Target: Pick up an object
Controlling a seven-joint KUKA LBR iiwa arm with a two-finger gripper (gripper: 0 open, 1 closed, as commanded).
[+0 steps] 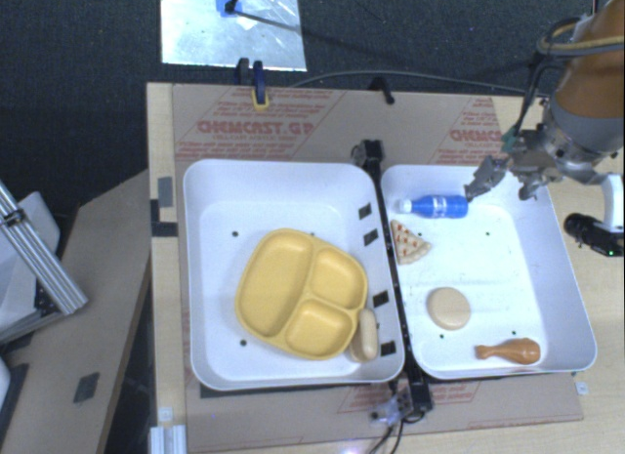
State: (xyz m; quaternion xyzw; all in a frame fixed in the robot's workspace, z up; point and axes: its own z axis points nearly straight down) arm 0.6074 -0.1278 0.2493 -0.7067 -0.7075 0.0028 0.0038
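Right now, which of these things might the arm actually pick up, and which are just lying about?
Could be picked up: blue plastic bottle, pizza slice toy, round tan bun, brown drumstick toy, pale bread roll.

Just there: yellow divided tray, blue-and-yellow clamp, silver foil sheet.

Grey arm (pixel 586 81) entering from the right, orange-banded wrist, gripper (pixel 506 179) fingers spread apart, empty

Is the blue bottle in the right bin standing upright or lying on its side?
Lying on its side. The blue bottle shows its full length across the floor of the right bin, cap end pointing left.
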